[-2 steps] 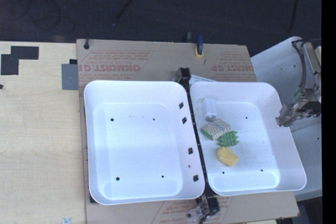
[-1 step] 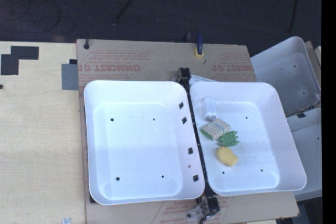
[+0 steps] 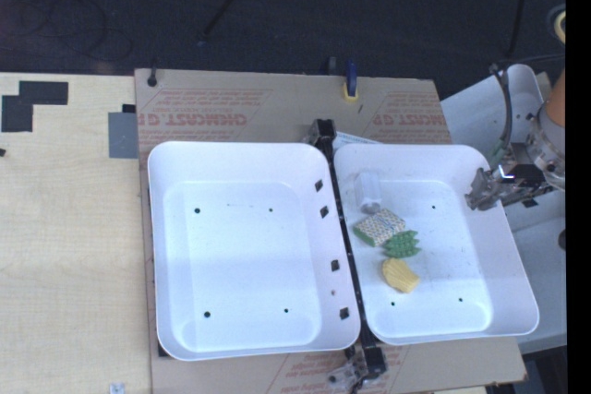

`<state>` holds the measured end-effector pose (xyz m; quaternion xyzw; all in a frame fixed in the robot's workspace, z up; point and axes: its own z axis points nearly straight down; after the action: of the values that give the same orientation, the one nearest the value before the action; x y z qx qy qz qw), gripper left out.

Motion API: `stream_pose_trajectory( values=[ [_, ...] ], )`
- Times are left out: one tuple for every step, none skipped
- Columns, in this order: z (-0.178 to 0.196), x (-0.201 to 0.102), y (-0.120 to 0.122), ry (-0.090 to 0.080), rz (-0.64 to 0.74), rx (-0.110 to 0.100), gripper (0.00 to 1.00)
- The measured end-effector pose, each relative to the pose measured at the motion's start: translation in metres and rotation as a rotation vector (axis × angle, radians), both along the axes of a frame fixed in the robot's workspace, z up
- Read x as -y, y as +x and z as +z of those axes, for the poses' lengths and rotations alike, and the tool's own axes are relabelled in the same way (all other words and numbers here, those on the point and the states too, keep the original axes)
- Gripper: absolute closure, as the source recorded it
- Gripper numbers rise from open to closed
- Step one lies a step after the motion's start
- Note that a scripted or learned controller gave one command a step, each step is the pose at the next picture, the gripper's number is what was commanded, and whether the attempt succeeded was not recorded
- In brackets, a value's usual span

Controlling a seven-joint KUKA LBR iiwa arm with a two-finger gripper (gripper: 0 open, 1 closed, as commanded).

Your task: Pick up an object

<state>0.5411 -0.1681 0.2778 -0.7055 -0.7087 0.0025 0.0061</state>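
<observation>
Left bin (image 3: 175, 198) sits bare-floored beside its twin, the two clipped together along a black centre seam, likely so they don't slide apart on the cardboard sheet (image 3: 240, 111) under them. Right bin (image 3: 499, 300) holds all the candidates, bunched near its left wall: a clear plastic item (image 3: 368, 190) at top, hard to identify; below it a patterned block (image 3: 379, 225); touching that, a green leafy piece (image 3: 403, 244); then a yellow corn-like toy (image 3: 399, 275) lowest, just apart from the green one. Clustering near the wall may make a clean approach harder. Gripper (image 3: 482, 192) hangs at the right bin's upper right rim, well apart from the pile, nothing seen in it; cannot tell how the jaws stand at this blur. Pick looks not yet started.
</observation>
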Motion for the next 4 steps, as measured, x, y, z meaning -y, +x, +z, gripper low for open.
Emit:
stream_pose_trajectory(
  values=[
    [0.118, -0.11, -0.02, -0.002, 0.008, 0.021, 1.0],
    [0.021, -0.16, -0.007, -0.004, 0.0, 0.003, 1.0],
    [0.003, -0.117, -0.069, -0.005, -0.01, 0.003, 1.0],
    [0.084, -0.19, -0.065, -0.003, 0.004, 0.017, 1.0]
  ],
)
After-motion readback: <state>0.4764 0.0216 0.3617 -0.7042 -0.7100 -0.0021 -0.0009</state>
